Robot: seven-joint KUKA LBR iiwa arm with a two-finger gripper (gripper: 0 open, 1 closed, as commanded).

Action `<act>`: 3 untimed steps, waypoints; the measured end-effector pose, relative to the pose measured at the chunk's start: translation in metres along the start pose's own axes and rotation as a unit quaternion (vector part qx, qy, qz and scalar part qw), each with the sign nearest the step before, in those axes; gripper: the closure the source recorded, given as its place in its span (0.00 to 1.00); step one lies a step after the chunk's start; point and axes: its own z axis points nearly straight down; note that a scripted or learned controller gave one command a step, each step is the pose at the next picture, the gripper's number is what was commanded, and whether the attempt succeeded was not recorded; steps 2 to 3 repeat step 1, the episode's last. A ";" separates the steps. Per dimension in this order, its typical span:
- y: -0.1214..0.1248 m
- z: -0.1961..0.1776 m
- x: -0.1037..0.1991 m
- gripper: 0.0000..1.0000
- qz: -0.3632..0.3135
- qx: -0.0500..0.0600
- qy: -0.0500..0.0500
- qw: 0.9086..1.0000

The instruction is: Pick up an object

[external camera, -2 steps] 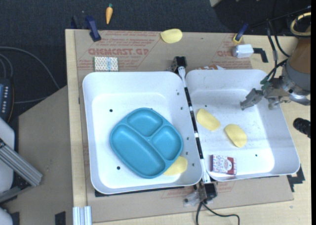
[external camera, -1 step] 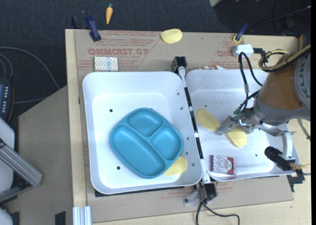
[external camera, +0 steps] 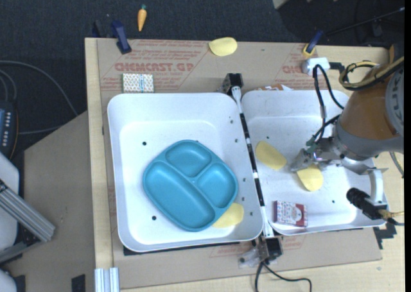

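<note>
My gripper (external camera: 304,160) is low in the right bin (external camera: 282,108), at the end of the grey wrist that reaches in from the right. A yellow piece (external camera: 311,179) lies right beneath and in front of it, touching or nearly touching it. A second yellow piece (external camera: 270,156) lies just to its left, near the wall between the bins. A small red and white box (external camera: 289,214) rests at the right bin's front edge. Nothing is visibly lifted off the bin floor.
The left bin (external camera: 128,124) holds a blue divided plate (external camera: 189,185) with a yellow piece (external camera: 230,215) tucked at its front right. On the board behind the bins lie another yellow piece (external camera: 223,46) and a small patterned packet (external camera: 138,82). Cables (external camera: 324,92) run over the right bin's back corner.
</note>
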 end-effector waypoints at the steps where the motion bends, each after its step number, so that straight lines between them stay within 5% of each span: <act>1: 0.021 -0.091 0.097 1.00 -0.002 0.000 0.001 1.000; 3: 0.021 -0.091 0.097 1.00 -0.002 0.000 0.001 1.000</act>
